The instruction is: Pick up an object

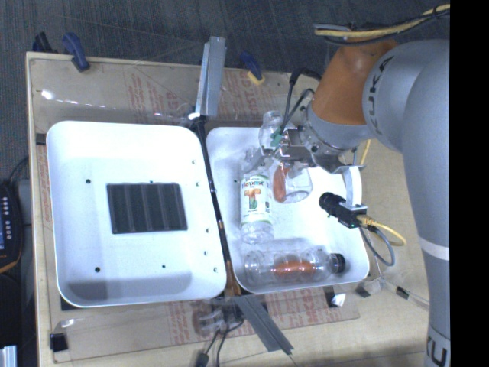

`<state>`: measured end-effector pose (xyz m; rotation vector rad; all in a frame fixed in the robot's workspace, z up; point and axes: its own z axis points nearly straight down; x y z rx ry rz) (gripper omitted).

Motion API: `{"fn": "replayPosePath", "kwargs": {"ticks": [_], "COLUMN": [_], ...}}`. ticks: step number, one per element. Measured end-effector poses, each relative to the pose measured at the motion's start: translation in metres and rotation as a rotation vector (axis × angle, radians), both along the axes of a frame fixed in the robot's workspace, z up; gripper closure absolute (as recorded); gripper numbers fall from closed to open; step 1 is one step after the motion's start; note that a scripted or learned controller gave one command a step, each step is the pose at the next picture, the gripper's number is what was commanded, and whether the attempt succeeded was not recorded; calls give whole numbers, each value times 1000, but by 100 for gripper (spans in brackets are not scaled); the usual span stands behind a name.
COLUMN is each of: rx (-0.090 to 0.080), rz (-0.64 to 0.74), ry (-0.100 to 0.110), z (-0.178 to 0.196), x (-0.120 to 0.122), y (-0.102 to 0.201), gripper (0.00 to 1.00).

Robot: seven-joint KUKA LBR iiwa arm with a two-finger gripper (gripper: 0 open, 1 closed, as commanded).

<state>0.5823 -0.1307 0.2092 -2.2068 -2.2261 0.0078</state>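
Camera view shows the likeliest target, a clear plastic bottle with a green-and-orange label. It lies mid-way across the right bin, its length running far to near. Just right of it is an orange-red piece inside something transparent. Along the bin's near wall lies a second clear bottle with a dark cap. The end effector sits over the bin's far part, just beyond the first two; I cannot tell whether it is open or closed. A good grasp probably means descending square across one bottle's width, clear of its neighbour, since smooth round plastic may roll. The left bin holds a dark ribbed panel.
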Motion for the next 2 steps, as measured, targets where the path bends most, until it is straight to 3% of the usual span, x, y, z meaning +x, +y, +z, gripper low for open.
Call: {"fn": "replayPosePath", "kwargs": {"ticks": [1,2], "rx": [-2,-7], "rz": [95,153], "ry": [-10,-31], "z": [-105,-106], "x": [25,4], "y": [0,0], "gripper": [0,0]}}
